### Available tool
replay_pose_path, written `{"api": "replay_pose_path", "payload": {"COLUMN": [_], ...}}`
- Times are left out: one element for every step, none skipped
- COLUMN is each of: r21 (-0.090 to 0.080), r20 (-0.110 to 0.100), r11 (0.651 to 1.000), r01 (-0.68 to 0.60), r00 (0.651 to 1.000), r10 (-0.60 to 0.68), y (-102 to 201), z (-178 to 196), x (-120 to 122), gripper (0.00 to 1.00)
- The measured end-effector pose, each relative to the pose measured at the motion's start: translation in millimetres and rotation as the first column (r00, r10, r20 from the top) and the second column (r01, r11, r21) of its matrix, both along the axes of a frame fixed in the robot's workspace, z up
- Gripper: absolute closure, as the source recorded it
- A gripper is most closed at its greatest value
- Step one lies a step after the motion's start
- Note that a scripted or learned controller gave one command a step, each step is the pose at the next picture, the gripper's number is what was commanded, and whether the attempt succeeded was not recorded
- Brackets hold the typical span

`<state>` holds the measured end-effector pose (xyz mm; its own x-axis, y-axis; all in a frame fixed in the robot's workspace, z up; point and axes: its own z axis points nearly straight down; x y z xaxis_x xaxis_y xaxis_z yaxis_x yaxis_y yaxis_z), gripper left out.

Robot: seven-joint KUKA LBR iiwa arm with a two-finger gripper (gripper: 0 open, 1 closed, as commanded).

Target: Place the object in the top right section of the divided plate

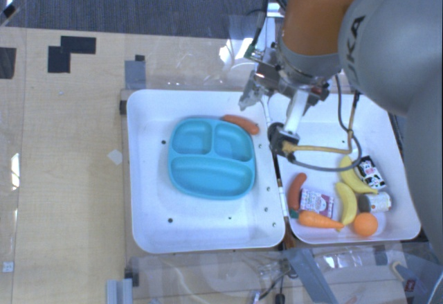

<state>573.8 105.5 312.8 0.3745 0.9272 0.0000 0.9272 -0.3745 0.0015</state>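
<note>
The blue divided plate (211, 161) lies in the left bin (149, 178), with its two small sections on the far side and its large one nearer. An orange sausage (241, 123) lies against the plate's far right rim, partly over the edge of the top right section. My gripper (252, 97) hangs just above and slightly right of the sausage, clear of it, and the sausage is not held. The grey arm with its orange band reaches in from the upper right.
The right bin (401, 157) holds a red sausage (296, 190), a carrot (320, 220), a red and white carton (318, 203), two bananas (347, 200), an orange (365, 225) and a black and white toy (369, 172). The wall between the bins (277, 185) runs beneath my wrist.
</note>
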Motion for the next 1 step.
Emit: {"api": "replay_pose_path", "payload": {"r21": [0.0], "r20": [0.0], "r11": [1.0], "r01": [0.0], "r00": [1.0], "r10": [0.0], "y": [0.0], "z": [0.0], "x": [0.0], "gripper": [0.0]}}
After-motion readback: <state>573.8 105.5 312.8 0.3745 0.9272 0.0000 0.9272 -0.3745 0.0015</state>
